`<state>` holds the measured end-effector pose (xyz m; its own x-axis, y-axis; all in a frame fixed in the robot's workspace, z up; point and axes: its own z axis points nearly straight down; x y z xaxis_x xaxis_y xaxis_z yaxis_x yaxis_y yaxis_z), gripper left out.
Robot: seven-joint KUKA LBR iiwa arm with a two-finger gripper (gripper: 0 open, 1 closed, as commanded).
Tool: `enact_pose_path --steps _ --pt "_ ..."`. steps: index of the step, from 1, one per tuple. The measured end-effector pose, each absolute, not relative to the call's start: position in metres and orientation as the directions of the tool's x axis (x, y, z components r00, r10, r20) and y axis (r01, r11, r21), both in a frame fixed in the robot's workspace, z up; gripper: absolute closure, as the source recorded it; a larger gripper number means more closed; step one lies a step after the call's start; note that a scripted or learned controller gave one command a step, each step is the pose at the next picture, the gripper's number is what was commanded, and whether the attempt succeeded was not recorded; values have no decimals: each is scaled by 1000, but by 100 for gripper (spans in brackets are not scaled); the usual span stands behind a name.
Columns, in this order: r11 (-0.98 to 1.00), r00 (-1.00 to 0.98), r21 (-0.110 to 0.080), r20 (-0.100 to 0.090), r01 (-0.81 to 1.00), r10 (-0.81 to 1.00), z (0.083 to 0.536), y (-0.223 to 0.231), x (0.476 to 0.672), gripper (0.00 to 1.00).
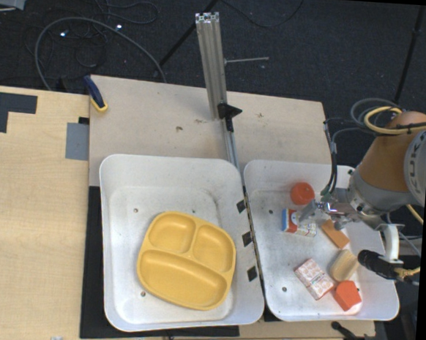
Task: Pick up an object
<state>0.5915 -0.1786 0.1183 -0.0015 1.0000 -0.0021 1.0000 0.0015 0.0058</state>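
In the right bin (269, 199) lie several small objects. An orange-red ball (302, 192) sits at the back, with a small blue, red and white carton (290, 221) just in front of it. An orange-brown block (334, 234), a tan cylinder (343, 265), a pink and white box (313, 277) and a red-orange block (347, 295) lie nearer the front right. My gripper (321, 209) hangs low over the bin, just right of the ball and the carton and above the orange-brown block. Nothing shows clearly between its tips.
A yellow divided tray (187, 259) lies in the left bin (123, 195). An upright aluminium post (212, 63) stands behind the bins. The arm's orange band (387, 161) and cables (393, 264) overhang the right bin's right edge.
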Motion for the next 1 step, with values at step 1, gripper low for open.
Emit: enact_pose_path --steps 1 --pt "-1 1 -3 1 1000 1000 123 -178 589 100"
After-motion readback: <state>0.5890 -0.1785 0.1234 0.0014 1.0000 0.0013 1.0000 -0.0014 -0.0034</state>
